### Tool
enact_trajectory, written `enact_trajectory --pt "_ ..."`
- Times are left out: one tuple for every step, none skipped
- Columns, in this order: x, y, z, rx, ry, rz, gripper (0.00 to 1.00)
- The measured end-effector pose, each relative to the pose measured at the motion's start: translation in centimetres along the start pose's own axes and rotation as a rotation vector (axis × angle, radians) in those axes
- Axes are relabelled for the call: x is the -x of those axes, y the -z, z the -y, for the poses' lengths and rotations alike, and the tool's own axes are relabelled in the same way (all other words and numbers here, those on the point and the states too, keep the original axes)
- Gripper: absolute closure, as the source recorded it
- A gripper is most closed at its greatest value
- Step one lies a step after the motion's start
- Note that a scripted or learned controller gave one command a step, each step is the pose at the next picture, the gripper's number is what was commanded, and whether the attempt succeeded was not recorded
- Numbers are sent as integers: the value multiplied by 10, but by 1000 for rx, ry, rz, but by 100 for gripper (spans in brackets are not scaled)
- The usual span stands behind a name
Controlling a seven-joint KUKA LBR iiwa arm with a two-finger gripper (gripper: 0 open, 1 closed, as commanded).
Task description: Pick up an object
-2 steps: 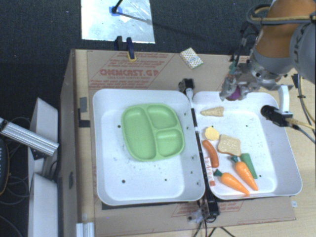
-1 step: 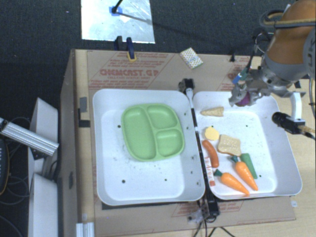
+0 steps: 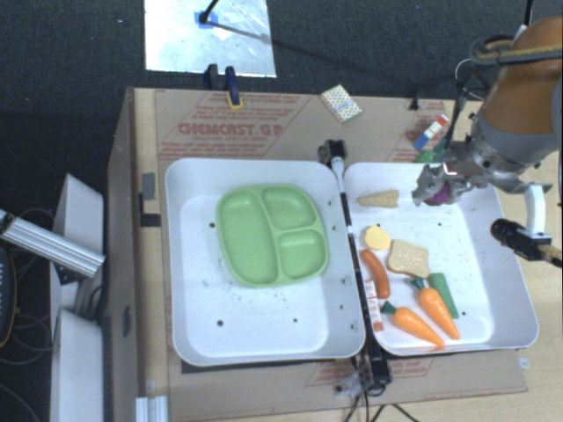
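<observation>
The right bin (image 3: 501,271) holds several toy foods. A tan wedge (image 3: 378,200) lies near its back left. A yellow round piece (image 3: 377,237), a red sausage (image 3: 376,272) and a slice of toast (image 3: 409,258) sit left of centre. Two orange carrots (image 3: 417,324) (image 3: 437,311) and a green piece (image 3: 442,291) lie toward the front. My gripper (image 3: 433,191) hangs over the back of this bin, right of the tan wedge, below the orange band (image 3: 523,73).
The left bin (image 3: 202,323) holds a green divided plate (image 3: 273,235). A black clip (image 3: 333,153) sits at the back where the bins meet. Small boxes (image 3: 341,103) (image 3: 430,134) lie on the cardboard behind the bins.
</observation>
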State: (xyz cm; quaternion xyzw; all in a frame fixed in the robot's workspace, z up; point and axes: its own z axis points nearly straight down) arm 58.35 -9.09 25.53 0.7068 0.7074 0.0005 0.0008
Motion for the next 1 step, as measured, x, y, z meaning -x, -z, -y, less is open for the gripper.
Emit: enact_trajectory --pt "5 -8 97 0 0 0 100"
